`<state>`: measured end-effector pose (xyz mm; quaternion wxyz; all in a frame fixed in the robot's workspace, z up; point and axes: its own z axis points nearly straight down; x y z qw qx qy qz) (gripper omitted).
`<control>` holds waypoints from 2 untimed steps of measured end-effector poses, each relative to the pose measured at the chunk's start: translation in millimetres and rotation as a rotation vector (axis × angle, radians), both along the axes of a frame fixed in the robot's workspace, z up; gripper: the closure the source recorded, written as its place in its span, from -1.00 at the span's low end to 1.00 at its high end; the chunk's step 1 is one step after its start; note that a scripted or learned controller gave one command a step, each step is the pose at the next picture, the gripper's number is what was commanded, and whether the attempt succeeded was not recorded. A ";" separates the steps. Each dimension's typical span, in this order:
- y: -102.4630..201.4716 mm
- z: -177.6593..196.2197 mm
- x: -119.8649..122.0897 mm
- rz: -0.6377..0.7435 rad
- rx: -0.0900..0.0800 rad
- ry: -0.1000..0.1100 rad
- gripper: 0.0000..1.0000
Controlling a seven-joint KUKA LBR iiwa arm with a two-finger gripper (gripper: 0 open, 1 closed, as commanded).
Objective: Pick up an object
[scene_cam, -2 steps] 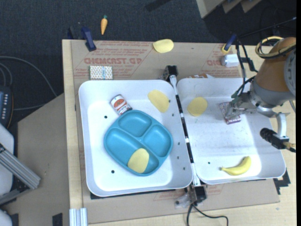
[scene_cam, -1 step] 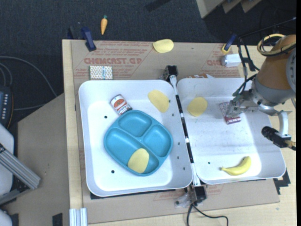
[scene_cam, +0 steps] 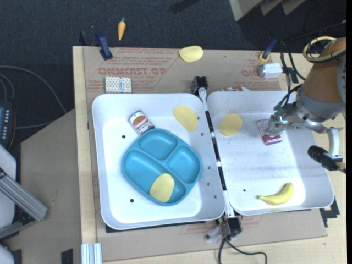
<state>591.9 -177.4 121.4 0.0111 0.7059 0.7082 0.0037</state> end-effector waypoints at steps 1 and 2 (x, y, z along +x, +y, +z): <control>-31.7 13.9 -48.0 -0.004 0.011 0.023 1.00; 9.5 53.8 -41.8 -0.002 0.010 0.019 1.00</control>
